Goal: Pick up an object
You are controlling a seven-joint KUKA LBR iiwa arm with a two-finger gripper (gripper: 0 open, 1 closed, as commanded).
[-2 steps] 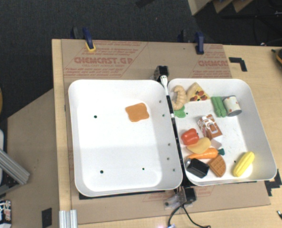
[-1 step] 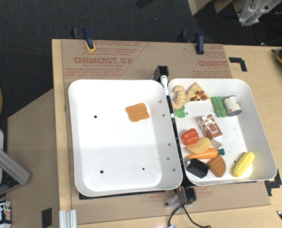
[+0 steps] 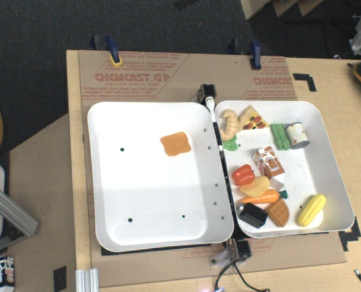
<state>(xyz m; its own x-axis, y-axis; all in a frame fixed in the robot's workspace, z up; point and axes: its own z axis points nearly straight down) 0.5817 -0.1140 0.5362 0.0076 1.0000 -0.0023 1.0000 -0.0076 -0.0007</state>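
Camera view, single frame. State of the jaws: cannot tell.

Two white bins sit side by side on the cardboard-covered worktop [image 3: 77, 163], their inner rims touching.

Left bin [image 3: 107, 187]: one item, a flat orange piece [image 3: 175, 143], lying in the far half, right of centre, apart from all walls.

Right bin [image 3: 329, 163]: the remaining candidates for the pick.
- Far edge: a beige ridged piece [image 3: 229, 123] near the dividing rim, with a pizza slice [image 3: 251, 118] just beside it.
- Further right: a green block [image 3: 279, 136] touching a small silver can [image 3: 298, 134] that lies on its side.
- Middle: a red-and-white carton [image 3: 268, 161], tilted.
- Below the carton: a red pepper [image 3: 243, 174].
- Below the pepper: a carrot [image 3: 261, 196] lying crosswise.
- Near edge: a black block [image 3: 253, 215] touching a brown waffle-like piece [image 3: 278, 212]. A yellow corn cob [image 3: 312, 209] lies apart, toward the right wall.

Two blue clamps [image 3: 113, 48] hold the worktop's far edge.
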